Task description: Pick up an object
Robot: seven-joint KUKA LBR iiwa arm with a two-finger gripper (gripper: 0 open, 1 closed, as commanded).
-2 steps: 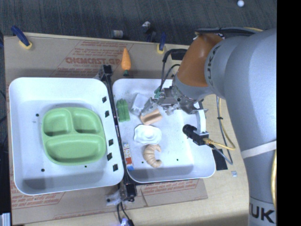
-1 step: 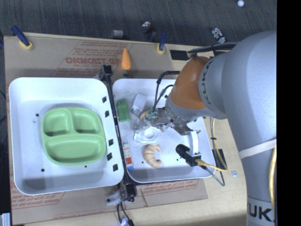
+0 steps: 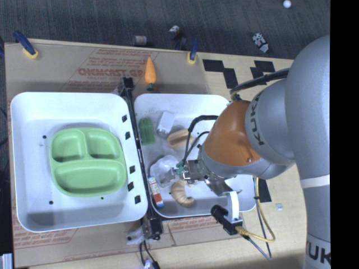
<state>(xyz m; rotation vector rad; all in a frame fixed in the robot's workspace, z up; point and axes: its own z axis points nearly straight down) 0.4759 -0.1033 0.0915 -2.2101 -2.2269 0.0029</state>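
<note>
The right bin (image 3: 185,101) holds several small objects: a green block (image 3: 146,131), a white box (image 3: 165,120), a tan bread roll (image 3: 178,137), a crumpled clear wrapper (image 3: 162,167), a tan croissant (image 3: 182,194) and a small red and white carton (image 3: 155,188) along the left wall. My gripper (image 3: 188,172) hangs low over the middle of this bin, between the wrapper and the croissant, under the orange band (image 3: 230,139) of the arm. The wrist hides its fingers.
In the left bin (image 3: 22,167) lies a green divided tray (image 3: 87,160). An orange carrot toy (image 3: 150,70) lies on the board behind the bins. Blue clamps (image 3: 25,43) hold the board's far edge. The grey arm (image 3: 305,111) covers the right bin's right side.
</note>
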